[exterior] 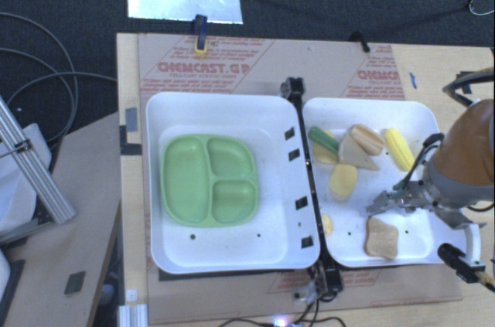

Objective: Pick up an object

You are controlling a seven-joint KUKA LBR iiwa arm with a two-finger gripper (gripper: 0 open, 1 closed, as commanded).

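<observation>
Nothing is lifted yet — we see the gripper (389, 199) low near the right bin's (424, 115) front edge, just above the toast (381, 238). We cannot tell the jaws' state — the grasp remains.

Arm (468, 155) cut off at right edge of frame; its body hides right wall of the right bin (371, 107). Gripper (390, 202) fingers too indistinct to judge. Small yellow piece (327, 225) half hidden behind bin divider (305, 178).

Robotics lab, bench (131, 163) with cardboard sheet (255, 70), two white bins (224, 107), loose cables (46, 86), aluminium rail (35, 171)
</observation>
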